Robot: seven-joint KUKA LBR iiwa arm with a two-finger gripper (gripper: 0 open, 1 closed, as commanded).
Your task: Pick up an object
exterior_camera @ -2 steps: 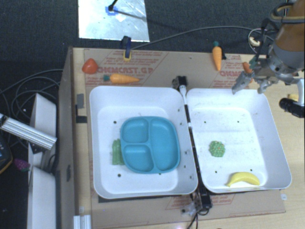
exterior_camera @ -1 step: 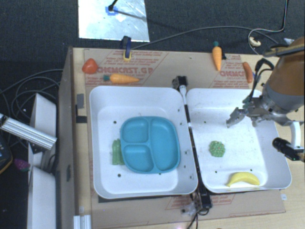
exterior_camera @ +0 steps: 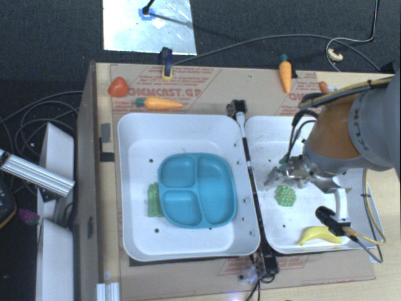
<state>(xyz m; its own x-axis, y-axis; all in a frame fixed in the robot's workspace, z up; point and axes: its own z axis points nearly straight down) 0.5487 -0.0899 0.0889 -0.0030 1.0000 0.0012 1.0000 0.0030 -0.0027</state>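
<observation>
Because the gripper (exterior_camera: pixel 280 175) hangs just above the green ball (exterior_camera: pixel 286 195) in the right bin (exterior_camera: pixel 269 133), a pick there seems intended. Whether it is spread or closed cannot be told. Nothing is seen held.

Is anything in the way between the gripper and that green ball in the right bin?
Nothing visible. The gripper sits just above-left of the green ball in the right bin; the banana lies off to the lower right.

My claw (exterior_camera: pixel 285 173) looks like bare grey metal. Both white bins (exterior_camera: pixel 188 130) seem smooth plastic with a soft sheen, and the blue divided plate (exterior_camera: pixel 197 190) is smooth, slightly glossy plastic. The green ball (exterior_camera: pixel 286 196) looks knobbly and matt, the banana (exterior_camera: pixel 318 235) smooth. The worktop (exterior_camera: pixel 207 83) looks like matt printed cardboard.
</observation>
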